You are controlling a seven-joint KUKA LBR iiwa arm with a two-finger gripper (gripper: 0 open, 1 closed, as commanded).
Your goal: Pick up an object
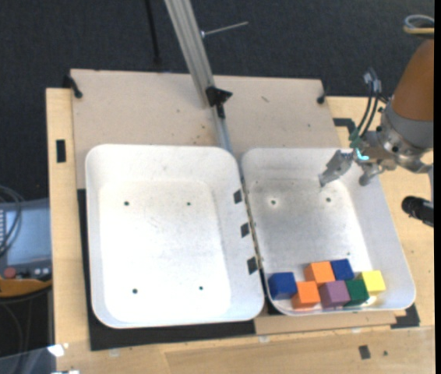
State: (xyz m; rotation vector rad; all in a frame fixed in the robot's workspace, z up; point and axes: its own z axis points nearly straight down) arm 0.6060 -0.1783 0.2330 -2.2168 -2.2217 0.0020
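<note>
Dark carpet floor [65, 22] surrounds wooden bench [58, 209]; metal post [191, 41] (slanted).

My bench [65, 209] is carrying two white bins side by side: left bin [166, 236], right bin [314, 216], w/ a tan board [142, 107] lying under them.

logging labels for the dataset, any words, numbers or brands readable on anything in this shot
No text can be read anywhere.
Pendant at the left edge: its screen and buttons are too small and blurred to read.
Blocks in the right bin: plain coloured faces, no marks.
Left bin: only dark dots, no writing.
</note>
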